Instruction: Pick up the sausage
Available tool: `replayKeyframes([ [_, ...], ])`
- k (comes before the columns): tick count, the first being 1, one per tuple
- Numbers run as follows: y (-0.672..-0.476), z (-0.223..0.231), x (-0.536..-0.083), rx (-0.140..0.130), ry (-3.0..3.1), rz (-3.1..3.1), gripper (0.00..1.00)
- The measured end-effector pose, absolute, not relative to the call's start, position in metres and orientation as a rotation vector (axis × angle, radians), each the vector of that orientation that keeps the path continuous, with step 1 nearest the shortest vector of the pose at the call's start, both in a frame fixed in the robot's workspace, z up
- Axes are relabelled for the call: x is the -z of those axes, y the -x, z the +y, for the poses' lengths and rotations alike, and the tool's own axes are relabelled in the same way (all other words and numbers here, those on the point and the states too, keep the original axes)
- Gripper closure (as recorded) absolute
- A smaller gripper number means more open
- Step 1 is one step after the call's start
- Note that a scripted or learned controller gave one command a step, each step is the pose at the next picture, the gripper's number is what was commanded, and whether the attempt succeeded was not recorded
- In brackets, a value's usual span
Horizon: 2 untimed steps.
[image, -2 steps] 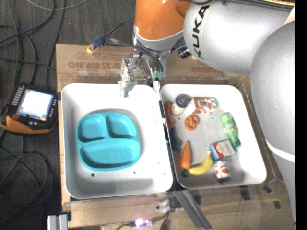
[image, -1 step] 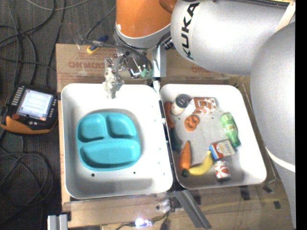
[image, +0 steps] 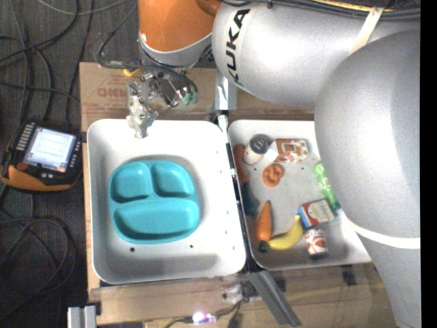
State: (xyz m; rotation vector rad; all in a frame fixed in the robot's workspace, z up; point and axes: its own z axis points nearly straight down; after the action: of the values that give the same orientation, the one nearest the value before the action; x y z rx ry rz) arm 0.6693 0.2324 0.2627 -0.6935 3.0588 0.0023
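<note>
The sausage, a reddish-brown stick, lies along the left wall of the right bin, just below a small bottle. My gripper hangs over the far left corner of the left bin, well to the left of the sausage and apart from it. Nothing shows at its tip. The arm's orange band and grey body cover the top and right of the view.
A blue compartment tray sits in the left bin. The right bin also holds a bottle, a box, a pretzel, a carrot, a banana, a can, a carton and a green item. A tablet lies at the left.
</note>
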Motion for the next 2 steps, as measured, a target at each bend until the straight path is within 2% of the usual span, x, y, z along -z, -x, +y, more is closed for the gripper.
replayKeyframes([
  [1, -0.668, 0.234, -0.242, -0.004, 1.28, 2.865, 1.0],
  [2, -0.647, 0.225, -0.224, -0.002, 1.649, 2.671, 1.0],
])
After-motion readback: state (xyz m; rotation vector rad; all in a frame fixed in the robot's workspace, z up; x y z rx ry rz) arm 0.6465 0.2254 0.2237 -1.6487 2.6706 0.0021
